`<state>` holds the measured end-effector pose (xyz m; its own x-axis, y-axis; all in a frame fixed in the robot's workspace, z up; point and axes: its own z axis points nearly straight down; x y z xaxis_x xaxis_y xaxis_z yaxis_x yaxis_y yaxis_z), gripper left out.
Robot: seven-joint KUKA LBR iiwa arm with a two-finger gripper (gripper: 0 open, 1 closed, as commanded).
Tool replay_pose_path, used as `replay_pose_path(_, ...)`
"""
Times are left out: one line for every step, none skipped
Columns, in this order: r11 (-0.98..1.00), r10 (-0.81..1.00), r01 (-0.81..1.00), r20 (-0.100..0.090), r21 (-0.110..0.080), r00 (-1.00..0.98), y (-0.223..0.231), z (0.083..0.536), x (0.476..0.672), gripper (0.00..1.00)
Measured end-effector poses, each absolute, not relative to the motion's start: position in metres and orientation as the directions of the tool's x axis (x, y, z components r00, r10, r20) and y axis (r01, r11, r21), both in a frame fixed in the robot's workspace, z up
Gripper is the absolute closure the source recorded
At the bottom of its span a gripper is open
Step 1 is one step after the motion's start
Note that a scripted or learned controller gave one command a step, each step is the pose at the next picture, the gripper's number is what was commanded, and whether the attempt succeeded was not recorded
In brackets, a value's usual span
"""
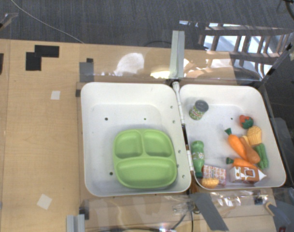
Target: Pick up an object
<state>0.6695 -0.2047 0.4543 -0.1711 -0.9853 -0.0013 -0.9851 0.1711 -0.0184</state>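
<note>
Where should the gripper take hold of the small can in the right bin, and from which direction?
Take the small can across its round body, coming straight down from above. It stands apart near the upper left of the right bin, with bare floor around it, so fingers could likely fit on either side. The divider wall lies to its left, so closing along the wall's direction looks safer.
</note>
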Motion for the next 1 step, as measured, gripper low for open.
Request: replay_pose_path(0.054,-0.999,-0.999,-0.004,-0.003,-0.054,-0.2036,0.3704,0.6699,1.0)
